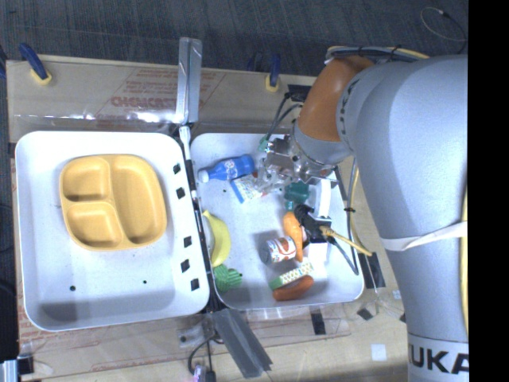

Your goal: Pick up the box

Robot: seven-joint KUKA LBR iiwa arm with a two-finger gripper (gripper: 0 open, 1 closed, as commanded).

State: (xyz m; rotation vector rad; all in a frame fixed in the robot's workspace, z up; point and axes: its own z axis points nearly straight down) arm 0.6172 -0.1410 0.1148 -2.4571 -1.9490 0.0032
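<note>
The box looks to be the flat white carton (321, 205) along the right wall of the right-hand white bin (238, 293), at centre right of the frame, partly covered by black cable. It probably handles as light, stiff card with slick faces; its long edges seem the best hold. The pincer (278, 165) hovers just upper left of it; its state cannot be told.
</note>
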